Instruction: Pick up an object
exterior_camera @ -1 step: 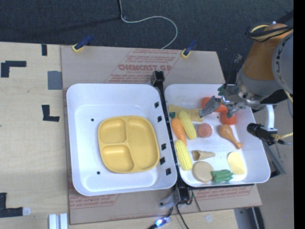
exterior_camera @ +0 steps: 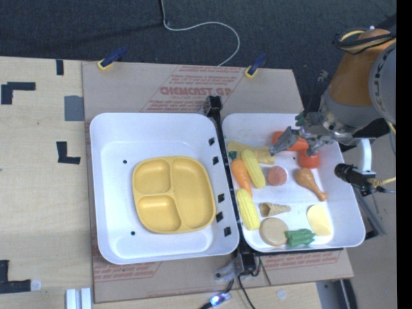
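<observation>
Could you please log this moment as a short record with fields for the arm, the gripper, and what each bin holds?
arm: reaches in from the right, over the right bin
gripper: jaws spread, low above an orange-red toy, nothing visibly held
left bin: yellow divided plate
right bin: two corn cobs, carrot, drumstick, cone, green piece, other toy food
task: no object picked yet

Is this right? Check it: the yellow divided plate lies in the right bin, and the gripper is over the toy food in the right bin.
One thing is wrong. The camera view shows the yellow divided plate lying in the left bin, not the right one. The rest stands: the gripper is over the toy food in the right bin.
</observation>
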`<move>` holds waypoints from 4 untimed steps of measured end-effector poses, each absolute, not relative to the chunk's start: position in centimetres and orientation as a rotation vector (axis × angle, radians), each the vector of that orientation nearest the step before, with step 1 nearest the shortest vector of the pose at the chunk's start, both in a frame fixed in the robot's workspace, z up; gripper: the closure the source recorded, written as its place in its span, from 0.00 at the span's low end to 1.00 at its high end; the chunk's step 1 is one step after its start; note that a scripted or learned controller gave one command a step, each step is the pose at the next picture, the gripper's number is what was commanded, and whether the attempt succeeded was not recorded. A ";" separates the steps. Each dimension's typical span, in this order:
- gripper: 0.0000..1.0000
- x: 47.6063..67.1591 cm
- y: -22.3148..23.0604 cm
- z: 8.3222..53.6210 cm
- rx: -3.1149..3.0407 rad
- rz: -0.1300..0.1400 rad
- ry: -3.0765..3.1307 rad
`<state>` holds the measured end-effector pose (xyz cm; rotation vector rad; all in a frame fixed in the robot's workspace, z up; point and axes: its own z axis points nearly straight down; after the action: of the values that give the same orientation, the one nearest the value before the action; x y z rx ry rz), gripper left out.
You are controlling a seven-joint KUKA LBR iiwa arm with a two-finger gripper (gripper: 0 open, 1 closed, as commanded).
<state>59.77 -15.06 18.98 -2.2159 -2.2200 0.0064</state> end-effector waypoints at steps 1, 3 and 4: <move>0.00 59.4 -14.5 12.2 -2.211 0.012 -2.217; 1.00 60.5 -14.2 10.5 -2.220 -0.029 -2.234; 1.00 61.1 -14.1 14.5 -2.218 0.002 -2.223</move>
<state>61.05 -14.06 14.50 -2.2177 -2.2234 0.0023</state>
